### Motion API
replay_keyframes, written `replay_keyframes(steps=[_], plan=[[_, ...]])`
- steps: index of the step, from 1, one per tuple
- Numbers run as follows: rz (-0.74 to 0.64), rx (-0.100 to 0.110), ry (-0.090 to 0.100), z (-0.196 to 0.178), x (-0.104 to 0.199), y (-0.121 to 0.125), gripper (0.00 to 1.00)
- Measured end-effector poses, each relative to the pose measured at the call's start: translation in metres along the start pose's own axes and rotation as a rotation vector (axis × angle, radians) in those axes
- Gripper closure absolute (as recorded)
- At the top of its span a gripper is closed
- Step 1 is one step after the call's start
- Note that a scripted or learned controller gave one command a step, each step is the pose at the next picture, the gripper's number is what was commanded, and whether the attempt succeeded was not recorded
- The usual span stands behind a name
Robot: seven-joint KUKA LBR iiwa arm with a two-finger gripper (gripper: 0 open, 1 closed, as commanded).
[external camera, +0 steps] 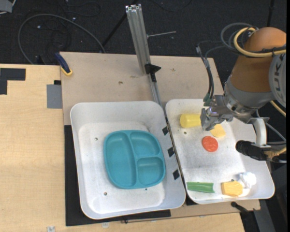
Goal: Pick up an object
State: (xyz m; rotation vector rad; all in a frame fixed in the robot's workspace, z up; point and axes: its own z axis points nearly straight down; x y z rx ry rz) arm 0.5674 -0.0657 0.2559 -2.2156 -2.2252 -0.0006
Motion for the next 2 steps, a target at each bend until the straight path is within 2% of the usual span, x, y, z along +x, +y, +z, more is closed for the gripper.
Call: replay_keyframes(steps=[1, 2], plan=[[0.0, 0.004, 0.0, 0.015, 0.055, 0.002, 1.0], [-0.001, 0.001, 0.0, 0.009, 0.106, 0.011, 1.0]])
